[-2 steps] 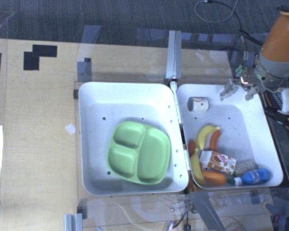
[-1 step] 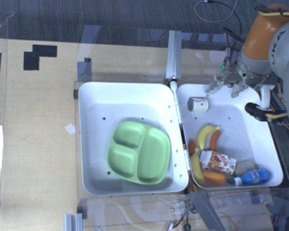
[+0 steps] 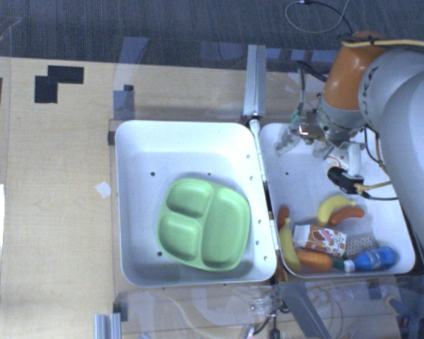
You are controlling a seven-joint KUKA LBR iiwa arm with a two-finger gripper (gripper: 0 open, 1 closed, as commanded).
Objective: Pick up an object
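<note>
Toward the upper right of the frame, your grey arm with its orange band reaches in over the right-hand shallow white bin (image 3: 403,256), and the two-finger gripper (image 3: 305,134) hangs near that bin's upper left corner, over bare white floor. From this slant the wrist hides most of the tool, so whether it is apart or together I cannot tell; nothing is visibly caught in it.

What you could pick lies well apart from it, crowded along the lower edge of the same bin — likely because the objects have slid there together. A yellow plastic banana (image 3: 333,206) sits uppermost, touching a small orange-red sausage-shaped toy (image 3: 347,215). Below them lie a white and red printed carton (image 3: 323,240), a blue plastic bottle (image 3: 374,259) and a long yellow curved piece (image 3: 288,244) against the left wall.

The left-hand white bin (image 3: 134,189) holds just a pale green three-compartment plastic tray (image 3: 205,223) — flat and broad, probably a poor grasp.

Judging from this, the pick is not yet begun; the banana looks the nearest, most exposed target.
</note>
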